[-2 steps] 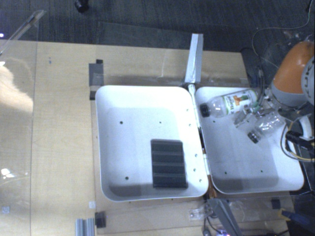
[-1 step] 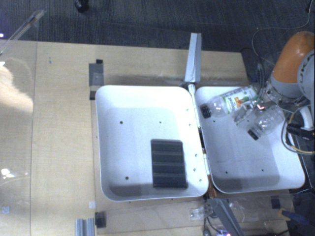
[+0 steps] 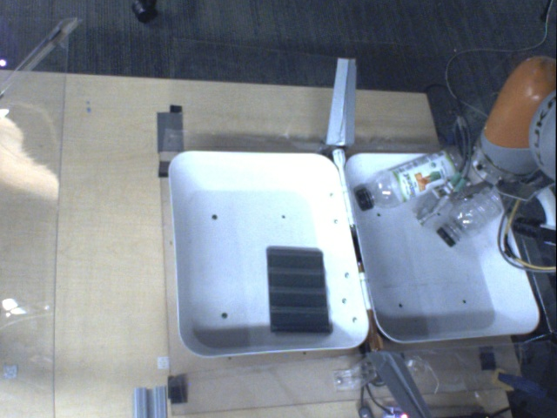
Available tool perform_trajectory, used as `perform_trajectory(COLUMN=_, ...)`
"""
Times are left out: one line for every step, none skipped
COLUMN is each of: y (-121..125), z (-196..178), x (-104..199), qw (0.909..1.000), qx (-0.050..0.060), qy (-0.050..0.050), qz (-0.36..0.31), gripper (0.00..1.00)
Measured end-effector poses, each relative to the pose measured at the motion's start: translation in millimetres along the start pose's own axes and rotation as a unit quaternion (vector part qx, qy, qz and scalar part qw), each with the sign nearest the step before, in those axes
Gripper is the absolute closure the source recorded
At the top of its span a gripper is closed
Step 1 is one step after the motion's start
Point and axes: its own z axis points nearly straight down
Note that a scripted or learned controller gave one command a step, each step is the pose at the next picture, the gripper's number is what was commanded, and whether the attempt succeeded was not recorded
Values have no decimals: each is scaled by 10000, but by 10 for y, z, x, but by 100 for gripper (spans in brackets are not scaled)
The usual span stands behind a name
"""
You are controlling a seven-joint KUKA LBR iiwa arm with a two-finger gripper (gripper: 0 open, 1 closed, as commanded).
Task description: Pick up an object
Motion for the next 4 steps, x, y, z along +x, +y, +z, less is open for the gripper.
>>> perform_trajectory(y=-10, z=1, x=1, qw=9996, qx=8, qy=-38, qz=-274, gripper=0)
perform_trajectory(y=57, z=13, x=174, qw=9998, qx=-7, qy=-76, qz=-181, gripper=0)
perform_trajectory(y=92, z=-22, x=-15, qw=9906, qx=-154, qy=-191, qz=-1346, gripper=0)
perform_trajectory(y=137, z=-29, x=740, qw=9821, qx=-290, qy=-284, qz=-1841, gripper=0)
